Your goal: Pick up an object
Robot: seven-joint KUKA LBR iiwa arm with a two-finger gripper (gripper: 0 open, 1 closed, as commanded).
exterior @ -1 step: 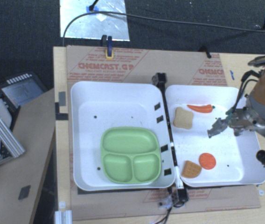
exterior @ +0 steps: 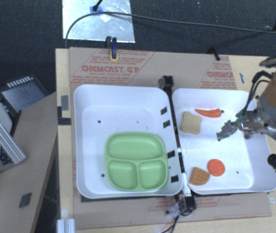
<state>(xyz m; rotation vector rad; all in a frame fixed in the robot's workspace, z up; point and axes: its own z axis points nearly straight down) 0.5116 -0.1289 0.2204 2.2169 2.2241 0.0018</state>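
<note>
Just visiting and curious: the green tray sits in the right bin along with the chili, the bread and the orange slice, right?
Not quite. The camera view shows the green tray alone in the left bin. The chili, the bread and the orange slice are indeed in the right bin.

Dark carpet [exterior: 21, 28] beyond, shiny metal sheet [exterior: 98, 12] at far middle, cardboard-topped bench [exterior: 143, 64], wooden side table [exterior: 26, 144] at left.
</note>
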